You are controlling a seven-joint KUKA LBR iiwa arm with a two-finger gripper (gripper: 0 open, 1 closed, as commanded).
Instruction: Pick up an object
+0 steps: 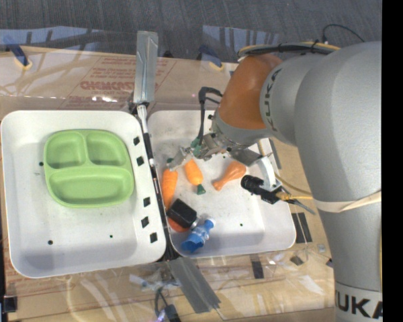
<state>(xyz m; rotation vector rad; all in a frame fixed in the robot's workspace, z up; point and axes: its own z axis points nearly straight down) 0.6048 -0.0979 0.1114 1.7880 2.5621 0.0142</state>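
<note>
My gripper [188,154] reaches down into the right bin [282,237] from under the orange wrist band. It hangs just above a small orange carrot [193,172] with a green tip. A second orange carrot [168,186] lies along the bin's left wall. An orange drumstick-shaped toy [229,174] lies to the right of the gripper. Near the front of the bin sit a black block [182,213] and a blue bottle [197,236]. I see nothing between the fingers.
The left bin [20,200] holds a green divided plate [88,166]. A metal divider [144,123] separates the two bins. The grey arm covers the right side of the right bin. A black connector [258,186] sticks out beside the wrist.
</note>
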